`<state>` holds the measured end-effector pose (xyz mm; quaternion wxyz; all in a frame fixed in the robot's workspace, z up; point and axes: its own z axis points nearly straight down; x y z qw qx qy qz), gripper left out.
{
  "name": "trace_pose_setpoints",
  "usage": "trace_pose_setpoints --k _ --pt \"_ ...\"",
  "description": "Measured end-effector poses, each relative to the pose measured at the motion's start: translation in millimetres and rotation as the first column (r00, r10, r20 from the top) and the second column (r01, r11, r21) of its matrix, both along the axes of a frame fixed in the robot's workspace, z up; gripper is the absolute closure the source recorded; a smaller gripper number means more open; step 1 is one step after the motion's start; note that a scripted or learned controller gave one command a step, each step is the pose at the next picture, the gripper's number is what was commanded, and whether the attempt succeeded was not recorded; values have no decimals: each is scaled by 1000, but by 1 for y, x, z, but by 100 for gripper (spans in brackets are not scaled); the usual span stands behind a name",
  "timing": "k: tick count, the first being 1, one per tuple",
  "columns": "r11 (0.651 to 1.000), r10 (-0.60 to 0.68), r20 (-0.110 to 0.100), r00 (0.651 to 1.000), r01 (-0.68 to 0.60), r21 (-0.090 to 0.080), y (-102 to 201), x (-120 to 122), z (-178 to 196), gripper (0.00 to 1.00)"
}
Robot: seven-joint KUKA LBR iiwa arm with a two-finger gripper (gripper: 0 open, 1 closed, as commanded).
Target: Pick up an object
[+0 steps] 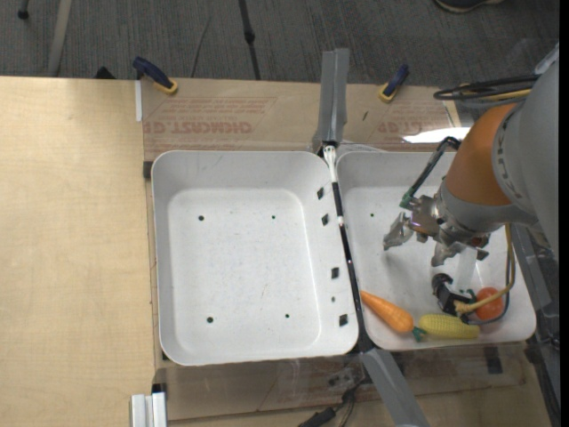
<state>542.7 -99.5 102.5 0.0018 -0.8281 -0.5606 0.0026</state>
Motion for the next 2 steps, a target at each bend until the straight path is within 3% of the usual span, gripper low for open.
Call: trace_pose_setpoints --k 1,2 --pt "994 110 2 994 -110 0 64 -66 88 0" --pt "942 -334 6 942 334 -4 44 -46 286 0"
